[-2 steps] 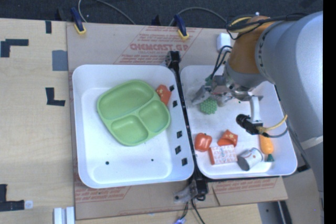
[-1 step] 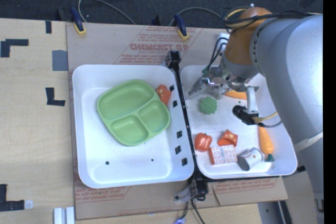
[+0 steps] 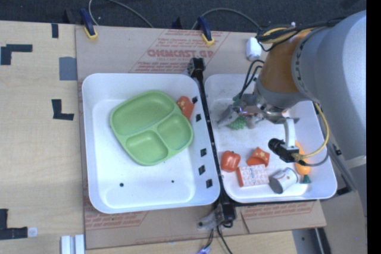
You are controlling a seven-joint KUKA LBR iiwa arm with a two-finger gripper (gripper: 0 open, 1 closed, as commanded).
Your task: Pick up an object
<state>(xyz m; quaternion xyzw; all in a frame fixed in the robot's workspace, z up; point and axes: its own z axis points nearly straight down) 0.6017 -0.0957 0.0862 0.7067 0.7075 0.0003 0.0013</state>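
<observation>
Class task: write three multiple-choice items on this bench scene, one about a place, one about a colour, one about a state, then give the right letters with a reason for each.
1. Where does the divided plate lie?
A. in the left bin
B. in the right bin
C. on the cardboard outside the bins

2. What colour is the divided plate?
A. blue
B. green
C. yellow

3. How does the gripper stand to the small green object?
A. lifted far above both bins
B. over the left bin
C. low in the right bin, right at the object

Answers:
1 A: the plate rests on the floor of the left bin.
2 B: its surface is light green.
3 C: the gripper is down inside the right bin, by the green object.
</observation>
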